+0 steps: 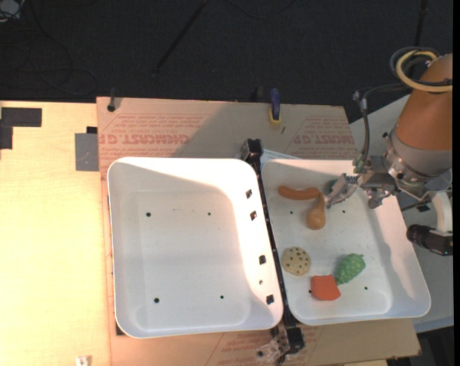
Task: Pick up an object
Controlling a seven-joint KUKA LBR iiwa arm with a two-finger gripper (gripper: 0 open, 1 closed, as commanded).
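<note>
Right bin (409, 280): sausage (298, 193), tan pear-shaped piece (316, 216), speckled cookie (296, 261), knobbly green item (350, 267), orange block (325, 288) | gripper (338, 191): fingers parted, nothing held.

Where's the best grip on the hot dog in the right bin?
Take the hot dog across its narrow middle, from straight above, fingers closing front to back. It lies flat, long axis left to right, so the short width suits the gripper. The brown pear-like piece sits close off its right end, so stay away from that end.
</note>
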